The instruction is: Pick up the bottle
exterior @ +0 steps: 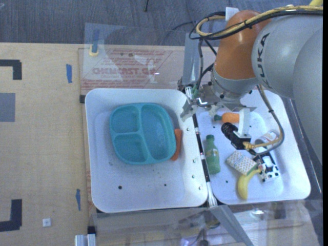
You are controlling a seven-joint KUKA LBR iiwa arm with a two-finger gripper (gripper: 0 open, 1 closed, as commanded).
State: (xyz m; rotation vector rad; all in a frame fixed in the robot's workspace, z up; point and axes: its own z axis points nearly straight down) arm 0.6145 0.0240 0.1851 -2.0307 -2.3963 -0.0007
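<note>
The bottle [211,154] is small and green with a green cap. It lies in the right bin [294,186] close to the left wall, with its cap pointing to the far side. My gripper [191,105] hangs over the far end of the divider between the two bins, beyond the bottle and a little to its left, well apart from it. The grey arm with its orange band covers the far part of the right bin.
The left bin [100,188] holds a teal divided plate [142,133] with an orange item [177,143] at its right edge. Right of the bottle lie a yellow banana [246,182], a pale checkered packet [241,161], an orange object [230,117] and a black-and-white item [269,171].
</note>
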